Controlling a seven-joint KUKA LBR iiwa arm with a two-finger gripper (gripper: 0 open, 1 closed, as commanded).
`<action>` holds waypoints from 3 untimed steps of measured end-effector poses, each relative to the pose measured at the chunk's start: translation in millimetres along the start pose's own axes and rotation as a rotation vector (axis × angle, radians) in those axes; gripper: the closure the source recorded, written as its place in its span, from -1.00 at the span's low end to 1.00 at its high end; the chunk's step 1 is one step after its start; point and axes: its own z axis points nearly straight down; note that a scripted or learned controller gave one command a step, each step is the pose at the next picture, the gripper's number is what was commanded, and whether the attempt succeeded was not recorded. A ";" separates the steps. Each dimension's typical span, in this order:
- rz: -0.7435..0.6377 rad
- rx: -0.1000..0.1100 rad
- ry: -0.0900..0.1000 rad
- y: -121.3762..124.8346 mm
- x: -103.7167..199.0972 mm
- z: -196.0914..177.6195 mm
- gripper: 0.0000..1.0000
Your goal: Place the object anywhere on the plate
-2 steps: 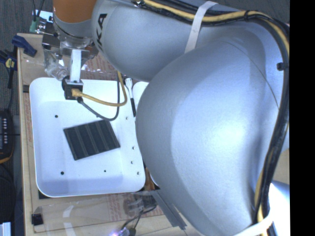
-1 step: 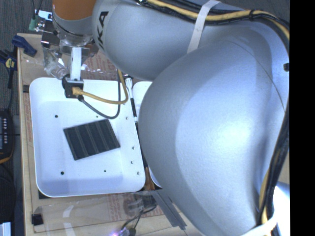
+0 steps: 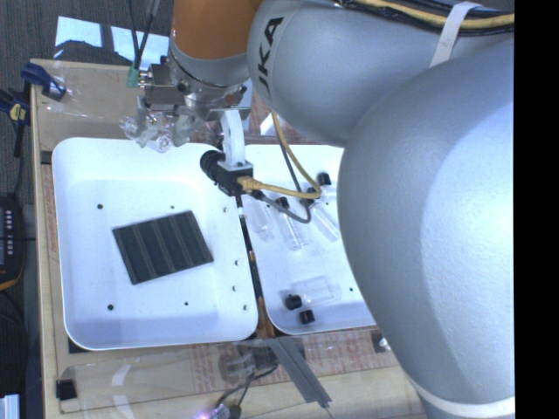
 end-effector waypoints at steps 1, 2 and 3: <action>-0.198 -0.004 0.001 29.4 46.7 -9.5 1.00; -0.385 -0.003 0.000 -49.6 -3.2 -56.8 1.00; -0.471 -0.008 0.000 -108.5 32.4 -135.0 1.00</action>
